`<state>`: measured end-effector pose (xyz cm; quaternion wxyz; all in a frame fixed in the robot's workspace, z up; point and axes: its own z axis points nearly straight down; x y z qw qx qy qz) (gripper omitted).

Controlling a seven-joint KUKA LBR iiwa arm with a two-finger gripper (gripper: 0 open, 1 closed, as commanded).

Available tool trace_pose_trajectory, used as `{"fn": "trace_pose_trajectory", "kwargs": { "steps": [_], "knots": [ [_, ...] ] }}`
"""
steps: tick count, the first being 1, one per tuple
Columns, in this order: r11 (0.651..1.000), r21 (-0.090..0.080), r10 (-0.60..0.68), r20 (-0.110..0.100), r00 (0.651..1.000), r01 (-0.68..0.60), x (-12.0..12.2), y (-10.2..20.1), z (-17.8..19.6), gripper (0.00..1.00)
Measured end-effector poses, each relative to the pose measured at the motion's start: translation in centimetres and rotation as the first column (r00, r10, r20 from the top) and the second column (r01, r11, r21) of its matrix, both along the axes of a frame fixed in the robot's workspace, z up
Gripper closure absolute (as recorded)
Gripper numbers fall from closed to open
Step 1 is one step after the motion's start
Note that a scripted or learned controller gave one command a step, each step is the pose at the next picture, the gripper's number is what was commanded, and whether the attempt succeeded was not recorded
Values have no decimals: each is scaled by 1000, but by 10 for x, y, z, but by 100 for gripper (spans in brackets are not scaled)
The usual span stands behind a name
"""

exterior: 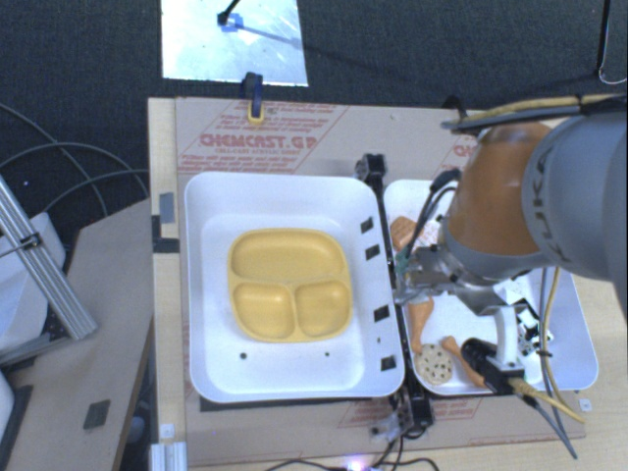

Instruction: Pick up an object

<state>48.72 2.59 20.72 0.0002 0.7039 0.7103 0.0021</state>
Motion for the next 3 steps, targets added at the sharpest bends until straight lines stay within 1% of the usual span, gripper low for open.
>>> {"fn": "trace_pose_trajectory", "kwargs": {
  "steps": [1, 2, 3],
  "knots": [
    [1000, 0, 1, 0, 1000, -1, 14, 58, 13, 100],
    [1000, -4, -13, 12, 1000, 13, 11, -18, 115, 100],
    [1000, -1, -2, -12, 1000, 2, -3, 38, 12, 100]
  ]
}}
